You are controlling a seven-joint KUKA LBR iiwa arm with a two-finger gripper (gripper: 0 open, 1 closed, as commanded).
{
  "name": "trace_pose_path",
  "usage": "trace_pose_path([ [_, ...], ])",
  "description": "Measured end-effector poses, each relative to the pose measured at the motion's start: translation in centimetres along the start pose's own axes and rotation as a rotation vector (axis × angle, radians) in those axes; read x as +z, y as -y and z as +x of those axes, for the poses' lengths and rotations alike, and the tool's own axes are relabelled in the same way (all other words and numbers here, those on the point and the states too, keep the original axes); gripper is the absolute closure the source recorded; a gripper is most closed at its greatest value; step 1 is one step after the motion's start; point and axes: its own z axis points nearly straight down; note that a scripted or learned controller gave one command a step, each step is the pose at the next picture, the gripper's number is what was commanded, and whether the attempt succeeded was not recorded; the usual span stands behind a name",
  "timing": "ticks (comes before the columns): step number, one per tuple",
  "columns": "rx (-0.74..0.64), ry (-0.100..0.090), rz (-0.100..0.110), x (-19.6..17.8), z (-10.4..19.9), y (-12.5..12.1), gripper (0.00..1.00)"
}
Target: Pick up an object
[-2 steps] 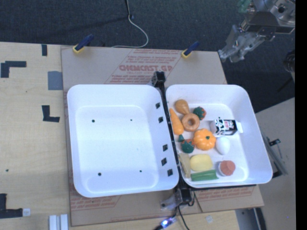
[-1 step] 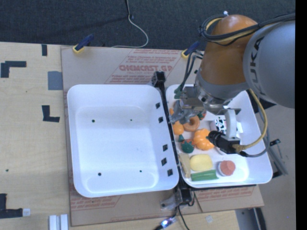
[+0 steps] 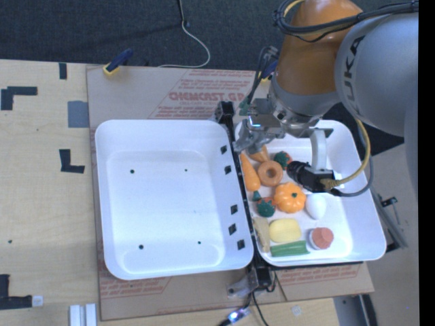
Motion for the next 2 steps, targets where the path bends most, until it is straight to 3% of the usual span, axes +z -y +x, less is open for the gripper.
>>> trace_pose_path([
  [1,-0.005,-0.002,-0.011,-9.8,4.7,-3.6,1.0],
  [2,-0.001,-0.002,-0.019,-26.2,5.3,-5.6,1.0],
])
